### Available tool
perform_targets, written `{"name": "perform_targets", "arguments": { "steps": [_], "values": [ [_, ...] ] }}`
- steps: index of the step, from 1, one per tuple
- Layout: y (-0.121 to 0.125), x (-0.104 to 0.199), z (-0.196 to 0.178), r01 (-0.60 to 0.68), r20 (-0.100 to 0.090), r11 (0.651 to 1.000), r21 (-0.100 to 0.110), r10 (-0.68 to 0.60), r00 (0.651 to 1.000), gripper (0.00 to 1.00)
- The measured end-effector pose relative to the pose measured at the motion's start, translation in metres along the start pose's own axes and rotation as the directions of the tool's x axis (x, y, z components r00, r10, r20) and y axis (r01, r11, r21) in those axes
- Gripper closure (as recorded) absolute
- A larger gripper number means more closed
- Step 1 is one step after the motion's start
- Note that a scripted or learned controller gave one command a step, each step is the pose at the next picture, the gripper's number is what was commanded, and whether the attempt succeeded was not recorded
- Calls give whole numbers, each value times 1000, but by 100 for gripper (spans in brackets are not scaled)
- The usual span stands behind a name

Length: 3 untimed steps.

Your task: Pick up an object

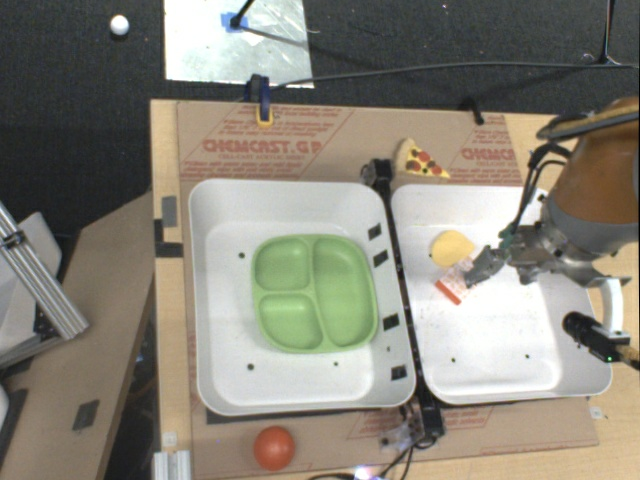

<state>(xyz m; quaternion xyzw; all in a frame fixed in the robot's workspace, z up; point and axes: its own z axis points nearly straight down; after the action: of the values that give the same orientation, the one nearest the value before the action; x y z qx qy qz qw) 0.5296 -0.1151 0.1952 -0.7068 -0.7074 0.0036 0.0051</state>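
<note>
1. Nearest the camera, a smooth, round red-orange ball [273,447] is seen on the brown cardboard sheet covering the counter [330,133], just in front of the left bin.
2. The left bin [215,268], shallow, white and glossy with rounded corners, is noted to hold a pale green plastic tray [313,293] moulded into three compartments.
3. The right bin [500,363], of the same white plastic, is recorded with a rounded yellow object [451,246] and, just beside it, a small flat red-and-white piece [450,290].
4. The dark metal claw [483,266] is seen low over the right bin, close to both items; whether it is clenched or released cannot be told, and nothing is seen between its tips.
5. Beyond the bins, a wedge-shaped toy pizza slice [422,160] is noted on the cardboard.
6. Farthest, a crinkled shiny sheet [238,30] and a small white ball [120,25] lie on dark fabric.
</note>
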Motion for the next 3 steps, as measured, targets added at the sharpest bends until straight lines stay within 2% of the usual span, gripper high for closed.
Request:
{"name": "perform_targets", "arguments": {
  "steps": [1,2,3],
  "values": [
    [3,0,-7,3,2,1000,-14,-3,1000,0],
    [-1,-2,36,0,1,1000,-10,0,1000,0],
    [10,-2,87,1,1,1000,-11,0,1000,0]
  ]
}}
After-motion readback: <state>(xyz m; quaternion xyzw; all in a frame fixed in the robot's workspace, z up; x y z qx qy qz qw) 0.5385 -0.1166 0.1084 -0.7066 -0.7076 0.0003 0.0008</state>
